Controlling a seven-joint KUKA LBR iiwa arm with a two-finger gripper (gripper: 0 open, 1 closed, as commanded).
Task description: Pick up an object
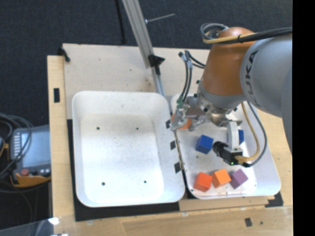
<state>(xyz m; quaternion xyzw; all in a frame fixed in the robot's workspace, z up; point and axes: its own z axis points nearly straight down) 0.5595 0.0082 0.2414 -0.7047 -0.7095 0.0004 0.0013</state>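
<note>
Pincer (pixel 183 118) working the right bin's (pixel 266 181) 10 o'clock corner, pinching a small orange obj (pixel 184 125), far as you can tell.
Risk: it's sitting tight by the bin wall, so it may slip out. Count: 1 blue cube (pixel 204 144), 2 orange cubes (pixel 211 179), 1 purple (pixel 238 178).
</note>
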